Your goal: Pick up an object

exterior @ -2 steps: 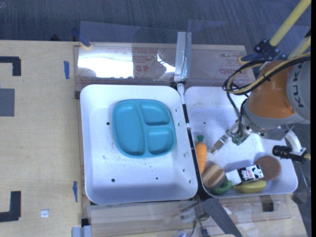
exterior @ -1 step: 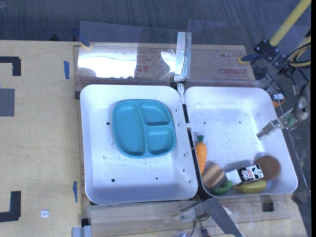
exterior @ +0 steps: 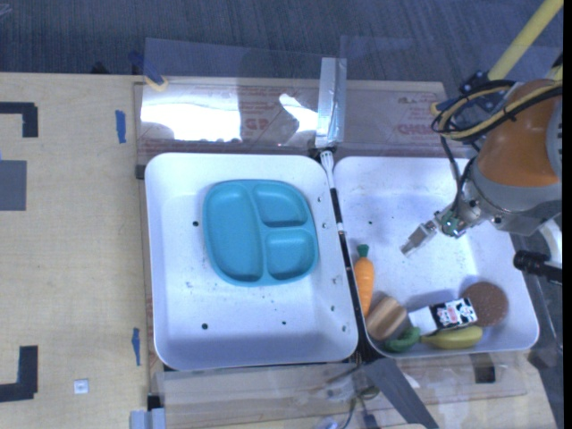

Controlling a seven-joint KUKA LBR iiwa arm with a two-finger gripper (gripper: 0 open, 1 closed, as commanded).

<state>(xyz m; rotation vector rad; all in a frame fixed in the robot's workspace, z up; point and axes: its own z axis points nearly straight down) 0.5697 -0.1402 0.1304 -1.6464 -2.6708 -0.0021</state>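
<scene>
Several toy foods lie along the front of the right bin point(exterior: 393, 195). An orange carrot point(exterior: 364, 281) rests against the divider, with a tan bun point(exterior: 385, 315) and a green piece point(exterior: 405, 338) beside it. Further right are a yellow banana point(exterior: 457, 336), a small black-and-white box point(exterior: 453, 314) and a brown round patty point(exterior: 486, 302). My gripper point(exterior: 416, 238) hangs over the middle of the right bin, above and behind these objects, with nothing seen in it. It points down-left, toward the carrot.
The left bin point(exterior: 170, 266) holds a blue divided plate point(exterior: 261, 231). A raised divider point(exterior: 340, 239) separates the two bins. The arm's orange band point(exterior: 523, 150) and its cables stand over the right bin's far right corner.
</scene>
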